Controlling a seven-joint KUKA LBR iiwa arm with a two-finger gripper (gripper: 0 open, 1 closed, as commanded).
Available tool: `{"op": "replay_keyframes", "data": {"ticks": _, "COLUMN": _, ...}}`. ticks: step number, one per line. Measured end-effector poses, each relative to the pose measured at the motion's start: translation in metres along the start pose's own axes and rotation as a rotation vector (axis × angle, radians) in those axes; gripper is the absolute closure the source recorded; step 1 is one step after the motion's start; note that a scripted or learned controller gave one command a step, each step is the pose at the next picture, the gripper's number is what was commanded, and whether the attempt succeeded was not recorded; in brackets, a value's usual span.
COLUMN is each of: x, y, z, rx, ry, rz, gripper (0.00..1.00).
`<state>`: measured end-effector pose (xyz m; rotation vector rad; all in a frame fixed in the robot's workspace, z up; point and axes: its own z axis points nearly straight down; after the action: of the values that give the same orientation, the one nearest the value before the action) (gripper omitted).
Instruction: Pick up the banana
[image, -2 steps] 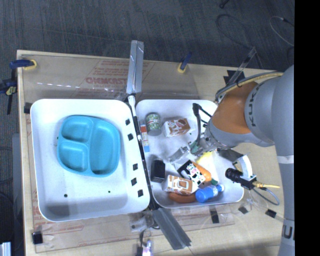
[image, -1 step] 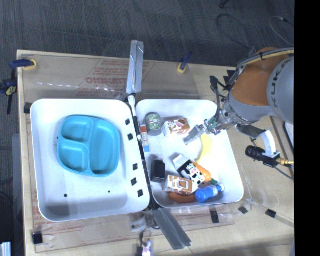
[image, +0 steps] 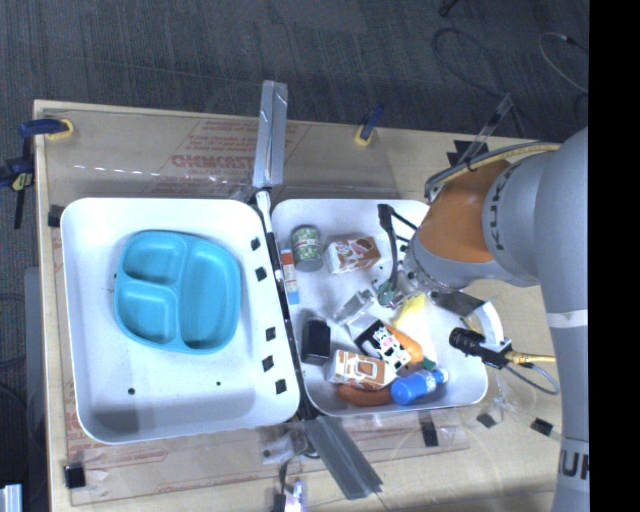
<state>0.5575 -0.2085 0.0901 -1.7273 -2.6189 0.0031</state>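
Claw (image: 392, 293) over the banana (image: 411, 309) — cluttered right bin (image: 330, 215).

The arm (image: 560, 250) is built of thick, rounded, light-grey segments with a smooth matt shell. Above the wrist sits a broad orange band (image: 462, 222), domed and glossy, edged by a thin dark seam where it meets the grey casing. Part of a dark letter marking shows low on the grey link. Below the band the wrist narrows to a darker grey collar. The tool (image: 392, 293) is small, of black and silvery metal parts, with a thin black cable looping beside it.
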Motion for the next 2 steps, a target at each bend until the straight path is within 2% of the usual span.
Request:
{"op": "replay_keyframes", "data": {"ticks": 1, "x": -0.009, "y": 0.013, "z": -0.089, "rx": -0.001, "ry": -0.001, "rz": -0.007, "gripper": 0.0}}
{"op": "replay_keyframes", "data": {"ticks": 2, "x": 0.003, "y": 0.018, "z": -0.079, "rx": 0.001, "ry": 0.001, "rz": 0.054, "gripper": 0.0}}
